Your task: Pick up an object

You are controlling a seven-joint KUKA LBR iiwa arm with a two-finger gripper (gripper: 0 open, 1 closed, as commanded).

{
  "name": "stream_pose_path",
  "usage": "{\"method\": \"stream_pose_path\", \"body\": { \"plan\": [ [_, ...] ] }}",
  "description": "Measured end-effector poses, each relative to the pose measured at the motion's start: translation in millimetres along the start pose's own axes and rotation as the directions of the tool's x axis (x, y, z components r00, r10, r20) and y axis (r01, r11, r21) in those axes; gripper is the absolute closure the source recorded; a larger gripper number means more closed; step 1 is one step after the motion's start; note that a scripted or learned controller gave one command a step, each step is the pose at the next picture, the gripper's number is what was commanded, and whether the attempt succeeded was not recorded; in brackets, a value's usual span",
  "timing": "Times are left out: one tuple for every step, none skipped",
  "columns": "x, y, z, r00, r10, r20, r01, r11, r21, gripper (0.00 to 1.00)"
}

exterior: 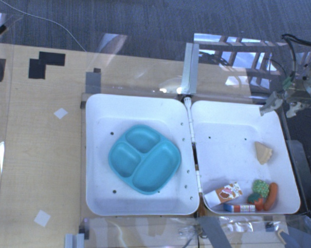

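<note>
At the right bin's (217,118) far corner my gripper (273,104) hangs, grip state unreadable. All 5 objects (247,194) crowd the near wall; I'd risk pinching 2.

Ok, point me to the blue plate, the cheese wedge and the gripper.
blue plate (145,159), camera view, on its middle divider.
cheese wedge (263,153), camera view, on its top face.
gripper (272,103), camera view, at its tip.

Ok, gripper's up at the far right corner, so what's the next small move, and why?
Probably bring the gripper toward the near side of the right bin. It sits at the bin's far right corner holding nothing, while the wedge, carton and toy vegetables all lie nearer the front.
</note>
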State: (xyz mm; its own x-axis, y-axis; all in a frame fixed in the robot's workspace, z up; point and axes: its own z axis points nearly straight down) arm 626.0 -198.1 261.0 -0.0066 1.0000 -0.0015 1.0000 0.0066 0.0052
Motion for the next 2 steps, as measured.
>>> {"method": "stream_pose_path", "body": {
  "plan": [
    [42.5, -4.5, -17.1, 0.995, 0.096, 0.0, -0.096, 0.995, 0.0, 0.0],
    [5.0, -69.3, 56.7, 0.99, 0.141, 0.0, -0.141, 0.99, 0.004, 0.0]
  ]
}}
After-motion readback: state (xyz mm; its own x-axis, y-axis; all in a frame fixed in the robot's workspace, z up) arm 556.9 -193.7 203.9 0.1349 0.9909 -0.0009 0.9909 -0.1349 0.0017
